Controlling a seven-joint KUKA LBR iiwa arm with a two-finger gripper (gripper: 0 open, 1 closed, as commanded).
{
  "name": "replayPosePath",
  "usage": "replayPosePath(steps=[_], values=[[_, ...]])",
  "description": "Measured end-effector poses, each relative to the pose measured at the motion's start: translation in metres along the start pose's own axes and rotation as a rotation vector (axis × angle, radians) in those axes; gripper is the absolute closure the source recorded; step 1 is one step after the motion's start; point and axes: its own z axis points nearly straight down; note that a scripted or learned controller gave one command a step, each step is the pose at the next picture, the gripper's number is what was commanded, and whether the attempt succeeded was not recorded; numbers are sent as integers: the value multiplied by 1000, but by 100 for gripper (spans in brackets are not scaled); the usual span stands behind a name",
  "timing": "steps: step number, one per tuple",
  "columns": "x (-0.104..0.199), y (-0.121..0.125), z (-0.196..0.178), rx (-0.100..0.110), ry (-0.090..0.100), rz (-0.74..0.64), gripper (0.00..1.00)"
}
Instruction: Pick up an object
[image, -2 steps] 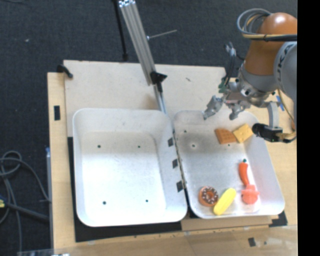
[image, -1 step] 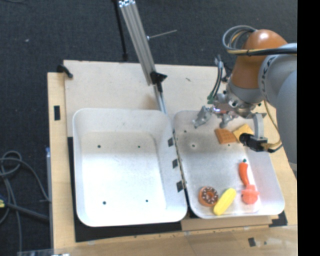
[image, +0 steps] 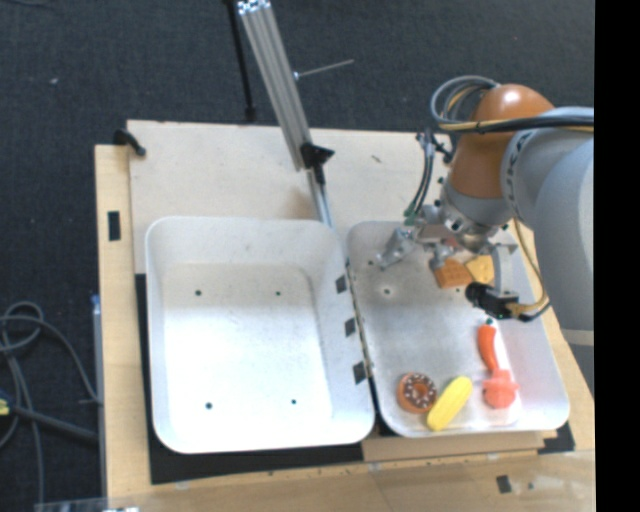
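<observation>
A tan, wedge-shaped object (image: 452, 272) is seen at the far end of the right bin (image: 400, 310), just under the wrist of the arm (image: 500, 160), with a lighter yellowish piece (image: 481, 268) touching it on its right. The claw (image: 440, 245) is placed directly over these two pieces; whether anything is gripped cannot be told from this view.

Toward the near end of the same bin, three more things are found: an orange, carrot-like toy (image: 492, 365) lying lengthwise along the right wall, a yellow corn-shaped toy (image: 449, 402) set at a slant, and a round brown doughnut (image: 416, 392) touching the corn on its left. The bin floor is speckled with dark marks.

The left bin (image: 160, 300), white and shallow, is set against the right one, with small black clips (image: 350, 327) along the shared edge.

Both bins are carried by a pale wooden surface (image: 210, 170), laid over a dark mat at its near edge. A slanted metal post (image: 285, 95) is fixed behind the bins. The floor (image: 100, 60) around is covered with dark carpet, and cables (image: 30, 340) are trailed along the left.
</observation>
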Motion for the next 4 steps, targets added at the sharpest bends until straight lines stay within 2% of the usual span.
replayPosePath(steps=[1,2,3,4], values=[[-1,1,-14,-6,0,2,100],[-2,0,-80,-11,0,1,100],[-3,1,-77,-5,1,1,100],[42,-20,-72,-2,2,-5,100]])
